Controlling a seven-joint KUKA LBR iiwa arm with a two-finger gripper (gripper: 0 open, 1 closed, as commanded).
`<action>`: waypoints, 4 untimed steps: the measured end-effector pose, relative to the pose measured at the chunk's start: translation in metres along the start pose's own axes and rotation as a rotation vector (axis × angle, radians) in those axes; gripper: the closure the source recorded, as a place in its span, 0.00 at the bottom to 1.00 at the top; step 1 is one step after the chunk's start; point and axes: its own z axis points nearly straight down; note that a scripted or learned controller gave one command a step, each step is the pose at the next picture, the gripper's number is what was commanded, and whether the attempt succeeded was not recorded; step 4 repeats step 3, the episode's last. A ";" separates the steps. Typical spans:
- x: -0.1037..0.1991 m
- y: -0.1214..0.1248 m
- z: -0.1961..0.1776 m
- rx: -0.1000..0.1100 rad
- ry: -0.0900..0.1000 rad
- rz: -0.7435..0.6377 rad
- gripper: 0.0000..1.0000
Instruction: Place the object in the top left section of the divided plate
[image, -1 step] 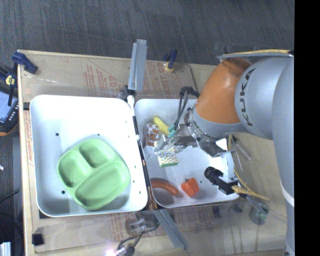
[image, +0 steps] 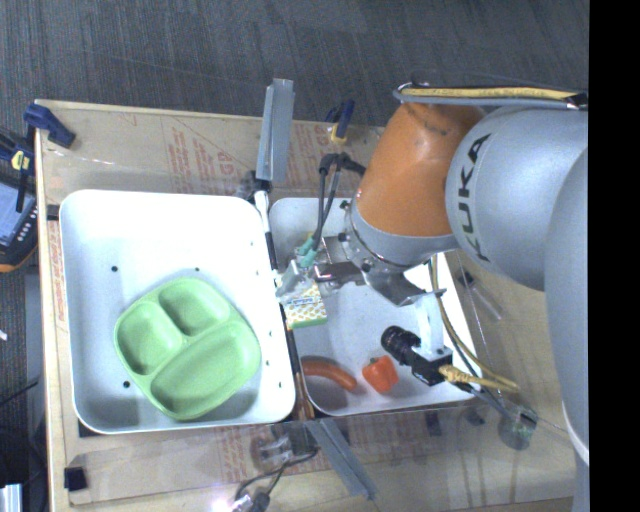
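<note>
The green divided plate (image: 188, 346) lies in the left bin (image: 100, 230), with two small sections at its top and one large section below. My gripper (image: 303, 272) hangs over the left edge of the right bin (image: 345, 400), close to the wall between the bins. Directly below it is a small yellow-green packet (image: 306, 309), right by that wall. Whether the packet is held or just lying there is not visible. The plate's sections hold nothing.
A brown sausage (image: 328, 372) and a small orange-red piece (image: 378, 374) lie at the front of the right bin. The big grey and orange arm (image: 450, 190) covers most of that bin. Clamps and a grey bar (image: 274, 130) sit along the bench's back edge.
</note>
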 end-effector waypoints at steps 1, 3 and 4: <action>0.078 -0.016 0.034 0.003 -0.001 -0.357 1.00; 0.158 -0.007 -0.004 0.001 0.000 -0.346 0.00; 0.158 -0.007 -0.004 0.001 0.000 -0.346 0.00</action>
